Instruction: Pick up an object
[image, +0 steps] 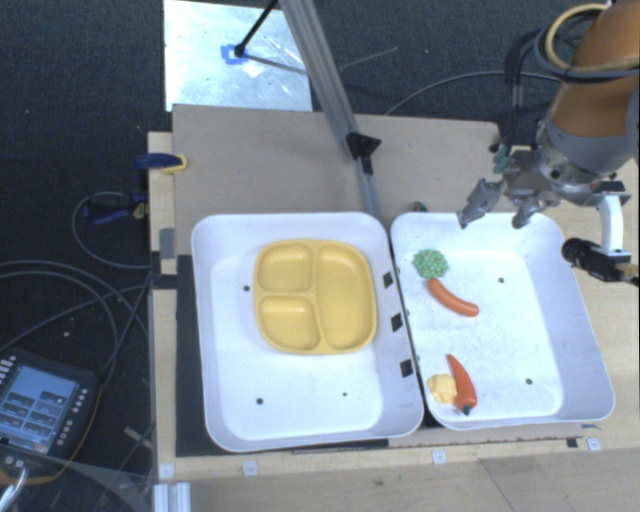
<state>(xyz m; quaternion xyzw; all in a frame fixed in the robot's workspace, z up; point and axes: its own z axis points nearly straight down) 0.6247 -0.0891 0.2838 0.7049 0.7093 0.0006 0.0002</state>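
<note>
Hovering over the far edge of the right bin (575, 330), the gripper (498, 208) has its two fingers spread apart with nothing between them. From here the sausage (453, 298) looks the easiest pick: it lies alone on bare white floor, with the broccoli (431, 263) just beside its upper end but not quite touching. I'd say the fingers should close across its narrow width, near the middle, well away from the broccoli. The carrot (462, 382) sits low in the bin, touching a small yellow piece (441, 386), so a grab there risks catching both. The bin's right half is open, giving the arm room to come down. The left bin (225, 400) holds a yellow tray (313, 297) and is well apart from all this.
</note>
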